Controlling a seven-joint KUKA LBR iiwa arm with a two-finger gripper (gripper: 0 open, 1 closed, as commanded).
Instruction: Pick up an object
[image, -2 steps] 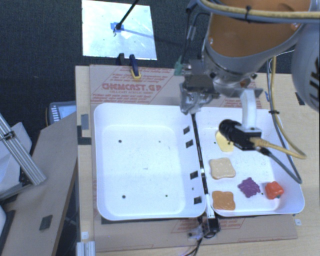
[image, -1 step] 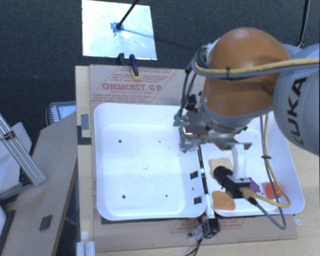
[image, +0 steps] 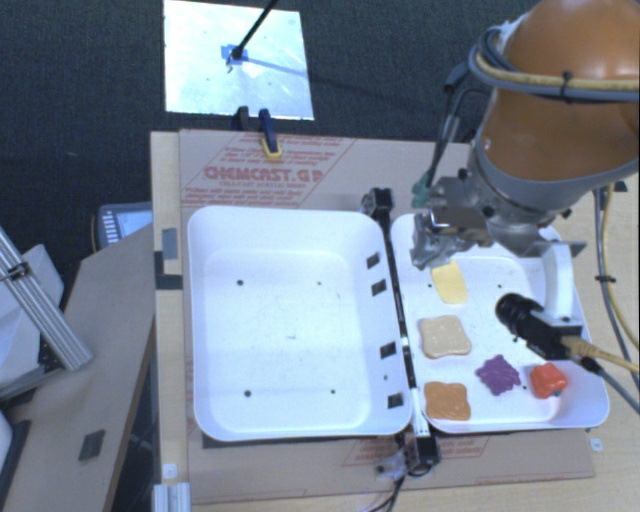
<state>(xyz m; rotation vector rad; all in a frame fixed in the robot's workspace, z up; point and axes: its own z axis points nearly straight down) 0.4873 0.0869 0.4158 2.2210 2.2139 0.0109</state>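
Camera view looks down on the bench, and my arm (image: 565, 110) comes in from the right, over the right bin (image: 590, 410). My pincer (image: 432, 250) hangs at the far left corner of this bin, just above the yellow piece (image: 450, 283). If the pincer is wide or narrow, I cannot tell, because the wrist body covers it from above. I see nothing between its tips.

The things of the task all lie in the right bin. The yellow piece is near the left wall, toward the far edge. Nearer to the front, along the same wall, lies the pale toast slice (image: 444, 337), and in the front left corner lies the orange-brown piece (image: 447, 401). The purple piece (image: 497, 375) is near the front edge, in the middle, and the red-orange piece (image: 547, 380) lies just beside it on the right. The left bin (image: 200, 330) stands beside, touching along the middle rim.
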